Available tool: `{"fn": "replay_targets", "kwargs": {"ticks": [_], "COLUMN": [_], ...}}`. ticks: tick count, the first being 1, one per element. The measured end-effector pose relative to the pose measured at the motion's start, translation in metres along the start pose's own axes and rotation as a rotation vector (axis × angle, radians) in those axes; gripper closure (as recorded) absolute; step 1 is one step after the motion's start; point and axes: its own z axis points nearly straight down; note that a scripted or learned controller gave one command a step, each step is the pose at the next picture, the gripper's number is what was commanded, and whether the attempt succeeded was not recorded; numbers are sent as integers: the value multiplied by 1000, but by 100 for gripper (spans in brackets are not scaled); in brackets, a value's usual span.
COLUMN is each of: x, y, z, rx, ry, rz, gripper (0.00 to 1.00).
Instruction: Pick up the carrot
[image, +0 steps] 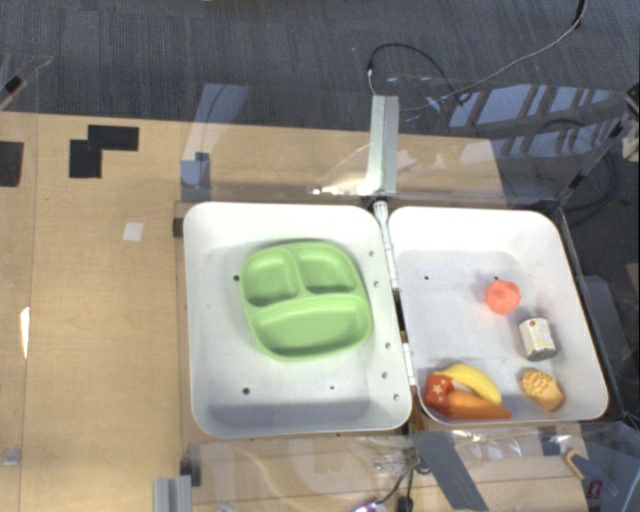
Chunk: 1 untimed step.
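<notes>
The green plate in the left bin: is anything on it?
Nothing lies in the three compartments of the green plate. It covers part of the left bin floor, so what is under it is hidden.

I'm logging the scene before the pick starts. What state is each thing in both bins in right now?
Orange carrot: lying flat at right bin's near-left corner, touching the banana.
Yellow banana: lying beside the carrot.
Red pepper-like piece: against the bin's left wall.
Red-orange tomato-like ball: resting alone.
Small grey can: on its side.
Tan bread-like piece: resting alone.
Green divided plate: flat in the left bin, right way up.
</notes>
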Motion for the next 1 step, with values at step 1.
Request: {"fn": "replay_targets", "kwargs": {"ticks": [1], "x": [4], "y": [-1], "z": [-8], "rx": [1], "ry": [-2], "rz": [-12], "gripper": [100]}}
